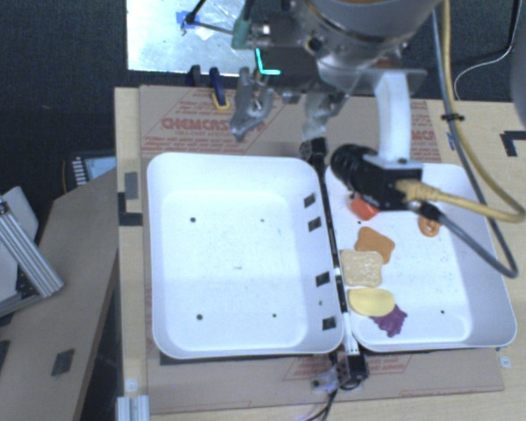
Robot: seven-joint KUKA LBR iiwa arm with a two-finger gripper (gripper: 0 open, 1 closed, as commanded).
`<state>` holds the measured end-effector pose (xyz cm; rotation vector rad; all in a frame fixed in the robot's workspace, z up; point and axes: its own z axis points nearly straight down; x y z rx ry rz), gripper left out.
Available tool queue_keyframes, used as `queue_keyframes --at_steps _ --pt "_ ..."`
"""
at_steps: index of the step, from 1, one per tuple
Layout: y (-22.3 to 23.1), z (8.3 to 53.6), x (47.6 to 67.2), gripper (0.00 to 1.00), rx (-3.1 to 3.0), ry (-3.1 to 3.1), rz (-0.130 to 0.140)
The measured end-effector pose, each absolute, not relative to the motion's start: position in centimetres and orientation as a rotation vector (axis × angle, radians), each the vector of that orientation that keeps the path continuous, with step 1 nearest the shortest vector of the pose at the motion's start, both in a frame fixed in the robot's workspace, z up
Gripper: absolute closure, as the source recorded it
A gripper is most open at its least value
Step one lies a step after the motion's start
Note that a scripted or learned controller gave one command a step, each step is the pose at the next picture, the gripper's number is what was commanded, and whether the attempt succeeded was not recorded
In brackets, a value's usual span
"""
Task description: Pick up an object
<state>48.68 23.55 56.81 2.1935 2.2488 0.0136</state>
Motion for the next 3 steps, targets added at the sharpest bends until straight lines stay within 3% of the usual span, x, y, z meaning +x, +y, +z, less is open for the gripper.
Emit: queue_keyframes --at_steps 3 --pt "23.55 56.81 48.68 0.00 2.194 2.249 0.014"
